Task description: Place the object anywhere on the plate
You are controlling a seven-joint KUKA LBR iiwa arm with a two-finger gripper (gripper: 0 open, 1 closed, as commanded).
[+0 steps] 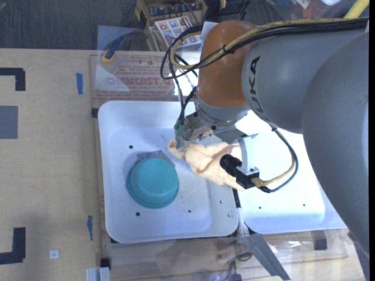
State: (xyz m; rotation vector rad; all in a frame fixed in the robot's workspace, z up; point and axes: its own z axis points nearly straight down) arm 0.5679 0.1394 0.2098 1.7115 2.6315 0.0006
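We see the grey arm with its orange band point(225, 63) reaching in from three o'clock and bending down over the left shallow white bin point(117, 124). Its two-finger gripper point(186, 134) sits low, at about one o'clock from the bin's middle, right at the upper left edge of a pale yellow, soft, crumpled cloth-like object point(206, 160). We cannot tell how the pincer stands: the wrist body hides most of it, and only a small greenish-grey part shows where it meets the cloth.

The yellow object lies at three o'clock in the left bin, against that bin's right wall, and its lower right end seems to spread over the seam toward the right shallow white bin point(293, 206). A black cylindrical fitting with a yellow cable point(239, 172) crosses in front of that end, so we cannot say how far the cloth goes.

A teal round plastic dish point(153, 182), which looks more like an upturned bowl than a flat plate, rests at six o'clock in the left bin. It stands at eight o'clock from the yellow object, near but apart from it. A small grey scrap point(149, 155) lies just at twelve o'clock of the dish.
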